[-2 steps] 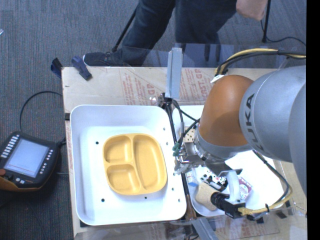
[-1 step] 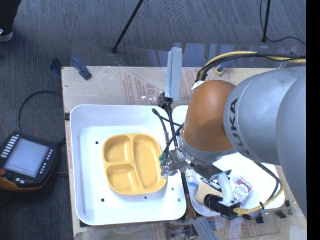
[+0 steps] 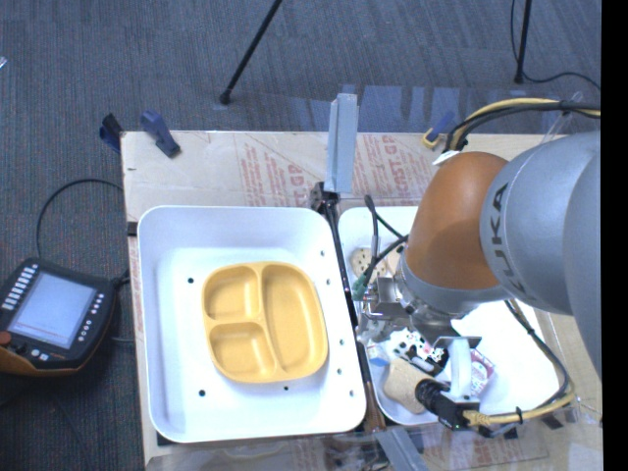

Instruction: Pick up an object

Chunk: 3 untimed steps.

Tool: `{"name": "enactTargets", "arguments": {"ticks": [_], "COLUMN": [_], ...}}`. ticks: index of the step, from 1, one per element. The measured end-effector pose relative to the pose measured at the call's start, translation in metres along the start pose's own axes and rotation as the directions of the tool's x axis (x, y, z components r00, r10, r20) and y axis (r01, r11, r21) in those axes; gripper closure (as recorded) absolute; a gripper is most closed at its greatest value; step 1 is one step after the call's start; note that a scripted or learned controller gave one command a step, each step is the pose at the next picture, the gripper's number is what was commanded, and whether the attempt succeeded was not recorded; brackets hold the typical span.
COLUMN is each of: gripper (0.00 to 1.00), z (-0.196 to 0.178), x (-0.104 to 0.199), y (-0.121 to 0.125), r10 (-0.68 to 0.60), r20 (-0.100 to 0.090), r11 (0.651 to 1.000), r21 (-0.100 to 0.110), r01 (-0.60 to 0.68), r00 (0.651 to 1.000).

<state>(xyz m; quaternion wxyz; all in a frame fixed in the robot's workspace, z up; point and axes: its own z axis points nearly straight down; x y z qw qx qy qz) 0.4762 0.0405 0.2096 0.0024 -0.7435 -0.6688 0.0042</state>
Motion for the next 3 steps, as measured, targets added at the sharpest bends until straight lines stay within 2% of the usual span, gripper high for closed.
{"name": "enactTargets", "arguments": {"ticks": [1, 2, 3], "gripper": [1.0, 1.0, 1.0], "z": [-0.064, -0.042, -0.002], "x": [-0.064, 0.033, 0.015], "y": [0.007, 0.007, 0.056], "r10": [-0.243, -0.14, -0.437], "r20": [0.0, 0.0, -0.001], "r11": [0.97, 0.99, 0.899], "r21": [-0.003, 0.002, 0.002], "r01": [0.243, 0.14, 0.437], "r00": [0.97, 0.99, 0.899]}}
